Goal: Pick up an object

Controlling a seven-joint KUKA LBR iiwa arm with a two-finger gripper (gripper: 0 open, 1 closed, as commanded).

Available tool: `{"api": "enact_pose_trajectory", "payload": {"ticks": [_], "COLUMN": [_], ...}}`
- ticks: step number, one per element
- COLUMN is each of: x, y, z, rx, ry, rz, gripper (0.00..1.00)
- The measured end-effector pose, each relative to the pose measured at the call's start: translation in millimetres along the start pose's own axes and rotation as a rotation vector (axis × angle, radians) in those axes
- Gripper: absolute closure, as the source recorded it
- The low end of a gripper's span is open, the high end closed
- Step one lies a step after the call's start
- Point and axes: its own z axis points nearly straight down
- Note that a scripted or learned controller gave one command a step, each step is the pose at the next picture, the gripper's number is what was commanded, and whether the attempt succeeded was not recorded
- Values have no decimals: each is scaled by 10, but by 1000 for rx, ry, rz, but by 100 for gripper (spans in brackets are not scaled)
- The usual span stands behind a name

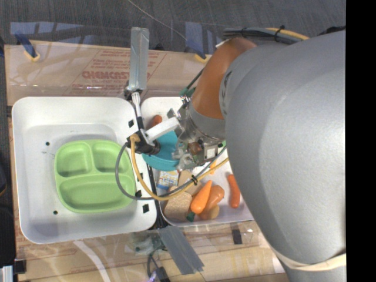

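The grey arm with its orange band reaches into the right bin (pixel 154 106), and its gripper (pixel 176 151) hangs low over the bin's left part, above a teal object (pixel 164 153). The fingers are hidden by the wrist and cables. In the near part of that bin lie an orange carrot (pixel 201 196), a second smaller carrot (pixel 234 191), a tan bread-like piece (pixel 178 205) and a box with a blue label (pixel 165 181). A small red-brown item (pixel 155 121) lies at the bin's far left.
The left bin (pixel 35 134) holds a green divided plate (pixel 91 175). Yellow and grey cables (pixel 126 169) loop from the wrist across the wall between the bins. A grey taped bar (pixel 139 57) stands behind the bins.
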Motion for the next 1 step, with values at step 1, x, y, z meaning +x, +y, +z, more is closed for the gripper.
{"api": "enact_pose_trajectory", "payload": {"ticks": [1], "x": [-487], "y": [306], "z": [104], "rx": [-1], "ry": [-5], "rz": [4], "gripper": [100]}}
